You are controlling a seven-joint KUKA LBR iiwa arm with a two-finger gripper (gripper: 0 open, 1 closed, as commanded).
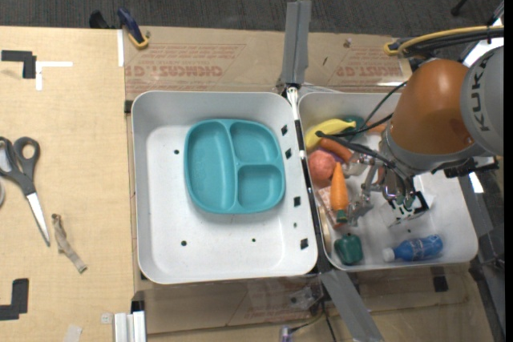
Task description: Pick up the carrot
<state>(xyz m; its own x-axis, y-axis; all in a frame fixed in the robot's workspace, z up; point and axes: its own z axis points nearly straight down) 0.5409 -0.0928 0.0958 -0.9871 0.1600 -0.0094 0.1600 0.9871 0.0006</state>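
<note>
The bench carried two white bins (144, 172). The carrot (339, 188) lay near the right bin's left wall, the gripper (370, 192) just beside it; its state could not be told. Judged light, stiff, smooth: grasp mid-length.

orange carrot (339, 188) lies lengthwise in the right bin (457, 240).

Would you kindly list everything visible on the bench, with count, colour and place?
bins: two, white, side by side
divided plate: one, teal, left bin
carrot: one, orange, right bin, left part
banana: one, yellow, right bin, top
peach-like fruit: one, pink-red, beside carrot
green item: one, right bin, bottom
bottle: one, blue, right bin, bottom
scissors: one, grey, bench left
arm: one, grey and orange
gripper: one, right of carrot
</note>
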